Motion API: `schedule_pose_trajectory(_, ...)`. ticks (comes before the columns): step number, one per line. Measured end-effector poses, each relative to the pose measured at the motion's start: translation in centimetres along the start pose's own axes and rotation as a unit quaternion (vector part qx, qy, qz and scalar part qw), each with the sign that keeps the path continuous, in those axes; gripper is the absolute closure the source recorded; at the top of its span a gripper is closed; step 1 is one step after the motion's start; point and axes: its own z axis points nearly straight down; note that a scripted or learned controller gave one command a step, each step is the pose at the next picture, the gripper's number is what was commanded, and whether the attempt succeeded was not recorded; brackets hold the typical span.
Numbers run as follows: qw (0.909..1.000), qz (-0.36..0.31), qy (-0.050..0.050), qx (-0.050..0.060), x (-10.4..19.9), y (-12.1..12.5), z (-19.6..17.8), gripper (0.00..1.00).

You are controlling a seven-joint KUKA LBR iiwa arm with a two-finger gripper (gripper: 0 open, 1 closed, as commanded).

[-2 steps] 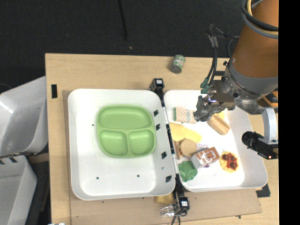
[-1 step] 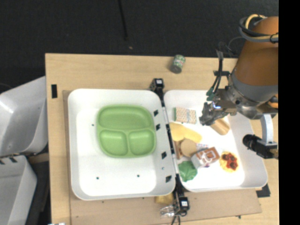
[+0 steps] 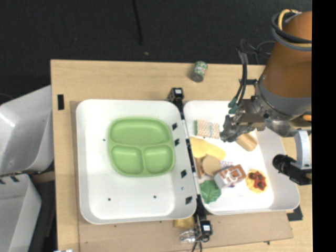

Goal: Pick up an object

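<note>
Gripper hangs low over the right bin, above its back half. Whether it grips anything cannot be told from this angle; the dark head hides its own tip.

All positions below are given relative to the gripper. Just beside it, toward the arm, lies a tan cylinder, apparently a cork or wooden peg. On the side toward the left bin sits a patterned packet. Nearer the camera lie a yellow wedge, a tan disc, a small printed box, a green soft-looking lump and a red-and-yellow piece. A green divided plate rests in the left bin, well apart.

Judgement: the tan cylinder is the nearest candidate. It looks light, rigid and smooth, and is likely to roll. It should be taken across its round sides at mid-length, not end to end.
</note>
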Motion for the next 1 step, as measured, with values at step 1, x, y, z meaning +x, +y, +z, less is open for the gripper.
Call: schedule_pose_trajectory(1,1.0000,-0.002,0.001,-0.005,4.65,-0.03,-10.52,1.00)
